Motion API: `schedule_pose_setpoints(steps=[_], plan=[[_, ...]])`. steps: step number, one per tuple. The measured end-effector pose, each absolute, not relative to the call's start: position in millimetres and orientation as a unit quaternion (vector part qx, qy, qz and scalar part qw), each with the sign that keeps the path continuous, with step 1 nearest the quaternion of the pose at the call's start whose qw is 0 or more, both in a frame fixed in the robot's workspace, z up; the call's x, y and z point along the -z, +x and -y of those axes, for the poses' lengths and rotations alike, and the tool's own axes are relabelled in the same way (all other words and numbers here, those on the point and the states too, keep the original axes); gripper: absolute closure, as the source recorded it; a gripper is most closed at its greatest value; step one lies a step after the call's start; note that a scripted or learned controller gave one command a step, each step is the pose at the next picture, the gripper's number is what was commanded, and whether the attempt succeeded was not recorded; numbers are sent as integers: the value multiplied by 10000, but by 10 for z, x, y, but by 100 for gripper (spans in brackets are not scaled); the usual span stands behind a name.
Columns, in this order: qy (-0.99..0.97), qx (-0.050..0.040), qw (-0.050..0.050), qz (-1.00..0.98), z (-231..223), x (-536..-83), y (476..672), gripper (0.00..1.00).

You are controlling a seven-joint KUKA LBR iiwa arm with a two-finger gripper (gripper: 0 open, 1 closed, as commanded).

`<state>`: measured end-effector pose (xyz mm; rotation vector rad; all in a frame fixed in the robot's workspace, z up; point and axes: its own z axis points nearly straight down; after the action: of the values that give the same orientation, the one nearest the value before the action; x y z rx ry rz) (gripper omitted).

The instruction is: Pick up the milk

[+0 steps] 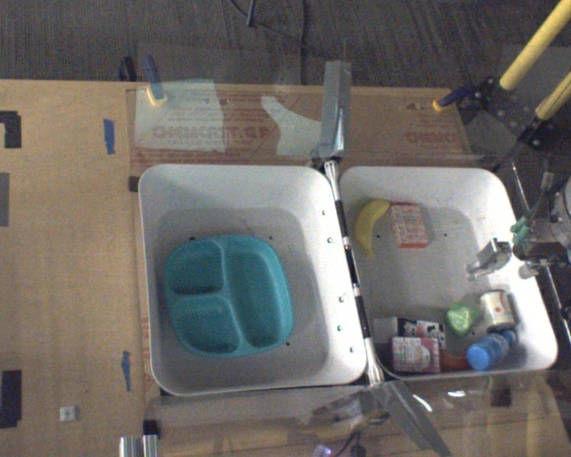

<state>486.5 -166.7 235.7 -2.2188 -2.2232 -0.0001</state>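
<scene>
gripper over right bin, one banana, one teal plate

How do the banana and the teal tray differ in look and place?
The banana is yellow, curved and small; the tray is teal, broad and split into compartments. The banana lies in the right bin among other items; the tray lies in the left bin. Both rest flat on a bin floor.

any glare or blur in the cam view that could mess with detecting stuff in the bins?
Camera view: soft overall, small items in the right bin lack crisp edges, labels unreadable; clear sheets along the bench's near and far edges catch pale reflections; the left bin shows a gentle shadow along its inner walls around the teal tray; the gripper looks slightly smeared.
</scene>
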Motion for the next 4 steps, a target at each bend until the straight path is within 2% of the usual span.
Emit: schedule_pose_setpoints(steps=[1,2,3,4], plan=[[-6823,30,59,7310,1752,-1072,4865,0],[-6146,4,-25,7888,2238,-3140,4807,0],[-5801,4,-32,8145,2223,-3146,4865,0],[-5815,3,-28,8136,2235,-4365,5203,0]])
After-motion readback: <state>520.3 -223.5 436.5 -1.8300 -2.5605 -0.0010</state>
